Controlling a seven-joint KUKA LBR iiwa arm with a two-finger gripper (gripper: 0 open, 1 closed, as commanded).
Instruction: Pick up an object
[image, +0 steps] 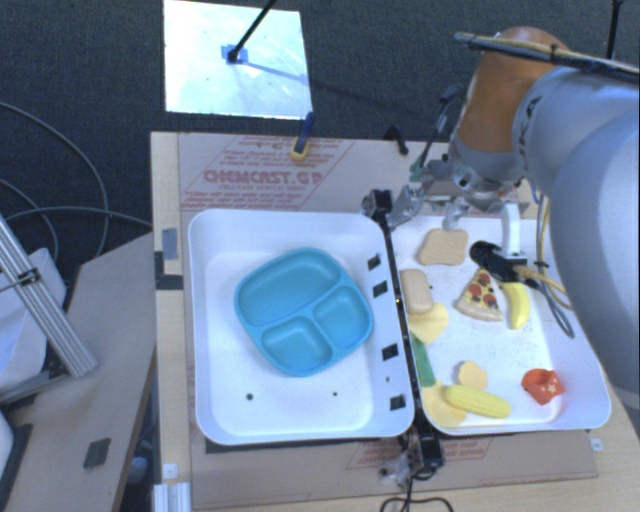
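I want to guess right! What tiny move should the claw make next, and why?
Probably lower toward the toast. The claw hangs over the right bin's far end, and the toast lies closest to it, flat and apart from everything else.

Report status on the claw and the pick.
Claw at right bin's far rim. Toast slice nearest, lying flat. Pizza slice and bun close by.

L bin (215, 400): divided plate (303, 310) in middle. R bin (510, 360): toast (443, 246) at back, pizza slice (481, 295) in front, banana (516, 305) just R of it; corn cob (477, 401) at front, tomato (542, 384) to its R.
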